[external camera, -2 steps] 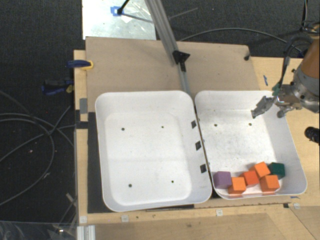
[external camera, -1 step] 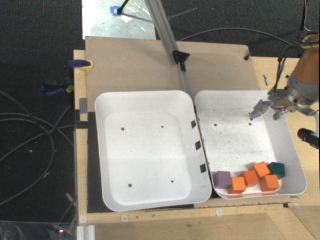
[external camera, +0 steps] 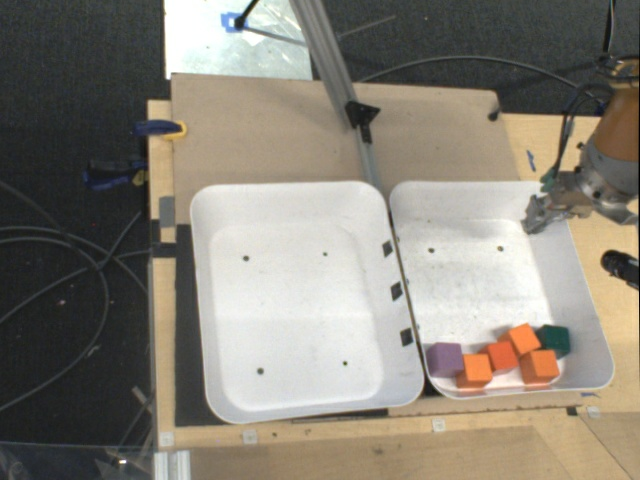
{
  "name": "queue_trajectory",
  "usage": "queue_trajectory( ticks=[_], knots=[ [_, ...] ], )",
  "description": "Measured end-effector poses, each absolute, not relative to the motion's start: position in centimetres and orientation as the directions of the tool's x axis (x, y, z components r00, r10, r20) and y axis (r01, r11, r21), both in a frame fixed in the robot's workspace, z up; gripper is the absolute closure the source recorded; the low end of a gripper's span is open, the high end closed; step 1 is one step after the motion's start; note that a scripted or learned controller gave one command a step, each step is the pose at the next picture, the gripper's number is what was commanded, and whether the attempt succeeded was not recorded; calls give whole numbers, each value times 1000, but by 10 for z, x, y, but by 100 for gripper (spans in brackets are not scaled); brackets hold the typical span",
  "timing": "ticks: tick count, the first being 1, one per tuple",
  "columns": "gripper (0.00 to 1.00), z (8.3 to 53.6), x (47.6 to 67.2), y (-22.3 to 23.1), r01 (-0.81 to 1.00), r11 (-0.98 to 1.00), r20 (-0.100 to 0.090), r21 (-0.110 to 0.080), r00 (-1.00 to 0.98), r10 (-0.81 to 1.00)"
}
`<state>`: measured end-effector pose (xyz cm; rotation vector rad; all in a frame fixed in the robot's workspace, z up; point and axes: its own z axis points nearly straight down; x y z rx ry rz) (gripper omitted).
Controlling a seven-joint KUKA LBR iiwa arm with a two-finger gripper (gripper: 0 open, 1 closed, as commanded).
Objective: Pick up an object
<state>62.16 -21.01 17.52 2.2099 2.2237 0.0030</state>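
Arm: the grey arm with its orange band (external camera: 622, 118) reaches in from the right and hangs over the far right edge of the right bin, well apart from the blocks.

Gripper: the gripper (external camera: 537, 215) sits just above the bin's far right rim; it holds nothing, and I judge this a hover before any descent.

Hand state: it is too small and blurred from where I stand to say whether it is wide or narrow, so I cannot tell.

Right bin: the right bin (external camera: 470, 268) has its blocks all bunched in the near right corner, likely because the bin slopes that way or they were tipped there.

Blocks: a purple block (external camera: 445, 358) lies leftmost; beside it come four orange blocks (external camera: 502, 355) touching one another, and a dark green block (external camera: 555, 340) is tucked against the right wall.

Task's thing: any of these would do; the purple block looks easiest, being at the edge of the huddle with open floor on its left and far sides.

Left bin: the left bin (external camera: 300, 298) stands touching the right one along a shared rim.

Risk: the orange ones are packed tight against the near wall, so fingers may not fit around one.
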Motion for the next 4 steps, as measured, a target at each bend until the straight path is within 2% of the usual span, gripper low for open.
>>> queue_trajectory(
  ticks=[1,2,3,4],
  knots=[
    [100,190,654,-142,1000,13,2,6,-13,1000],
    [100,209,624,-100,1000,9,2,2,-9,1000],
    [100,232,647,-32,1000,13,0,6,-13,1000],
    [100,214,611,-35,1000,1,0,-3,-1,1000]
  ],
)
